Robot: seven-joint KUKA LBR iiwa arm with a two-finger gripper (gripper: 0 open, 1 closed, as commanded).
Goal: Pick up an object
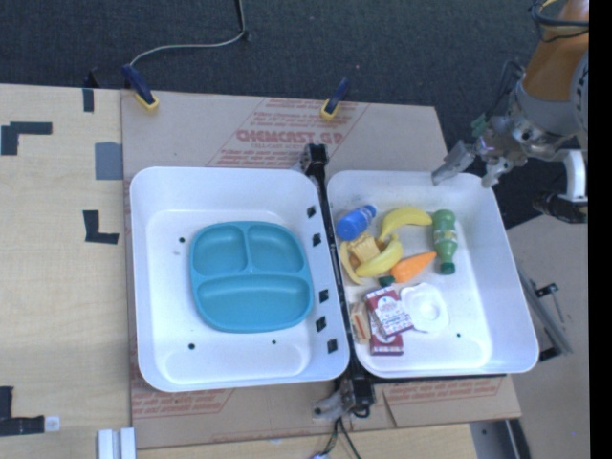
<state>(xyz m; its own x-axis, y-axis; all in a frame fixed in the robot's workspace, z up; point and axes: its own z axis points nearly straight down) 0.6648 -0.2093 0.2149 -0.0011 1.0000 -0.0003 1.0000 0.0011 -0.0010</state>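
overhead, the end effector [466, 167] is hovering at the far right corner of the right bin [497, 256], its fingers spreading apart and gripping nothing. inside that bin, two bananas [404, 220], a carrot [413, 267], a green bottle [444, 240], a blue bottle [355, 222] and a red carton [386, 315] are lying clustered. a blue divided plate [251, 275] is sitting in the left bin [153, 256].

Arm [559, 46] cut off by right edge above the fingers [448, 168]; red packet [385, 316] print too small to read.
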